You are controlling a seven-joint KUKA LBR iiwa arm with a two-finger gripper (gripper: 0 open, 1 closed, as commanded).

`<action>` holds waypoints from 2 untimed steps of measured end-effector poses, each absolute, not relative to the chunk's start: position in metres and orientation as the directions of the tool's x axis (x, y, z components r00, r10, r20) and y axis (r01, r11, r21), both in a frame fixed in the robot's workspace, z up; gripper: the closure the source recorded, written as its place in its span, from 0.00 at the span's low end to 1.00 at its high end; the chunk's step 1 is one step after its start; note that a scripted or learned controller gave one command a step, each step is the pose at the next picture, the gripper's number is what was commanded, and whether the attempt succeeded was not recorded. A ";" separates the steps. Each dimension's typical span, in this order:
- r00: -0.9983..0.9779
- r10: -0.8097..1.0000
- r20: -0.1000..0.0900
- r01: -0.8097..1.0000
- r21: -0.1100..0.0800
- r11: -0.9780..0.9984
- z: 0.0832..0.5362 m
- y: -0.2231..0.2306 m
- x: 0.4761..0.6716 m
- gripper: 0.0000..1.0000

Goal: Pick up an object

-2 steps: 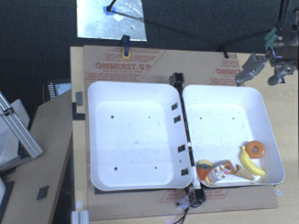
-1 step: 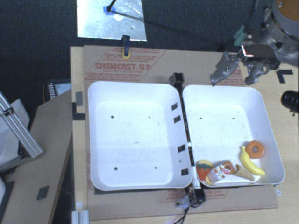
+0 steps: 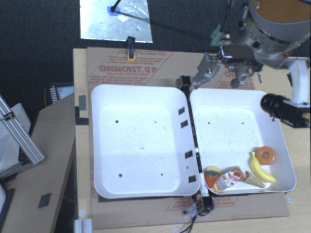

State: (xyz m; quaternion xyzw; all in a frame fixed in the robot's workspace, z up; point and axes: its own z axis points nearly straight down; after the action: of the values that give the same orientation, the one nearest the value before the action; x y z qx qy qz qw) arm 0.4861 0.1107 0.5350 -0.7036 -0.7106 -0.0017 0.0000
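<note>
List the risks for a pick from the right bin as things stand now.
1. The yellow banana, orange ring-shaped toy, red-and-white carton and round orange-and-red fruit crowd the right white bin's near corner, so the claw may nudge neighbours or catch two.
2. They lie close to the bin's walls, which may block a finger.

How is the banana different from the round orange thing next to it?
The banana is yellow, long and curved; the orange ring is orange, round and has a dark hole in its middle. The banana stretches further across the bin than the ring does. The ring sits just above the banana's upper end in the camera view. Both lie in the right bin, near its lower right corner.
</note>
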 end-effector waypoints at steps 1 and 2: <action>-0.005 1.000 0.001 1.000 0.003 0.005 0.535 0.112 0.486 0.00; -0.003 1.000 0.001 1.000 0.002 0.003 0.535 0.111 0.487 0.00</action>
State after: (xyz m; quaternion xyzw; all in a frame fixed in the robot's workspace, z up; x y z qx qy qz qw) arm 0.4865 0.1108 0.5351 -0.7059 -0.7083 -0.0012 -0.0005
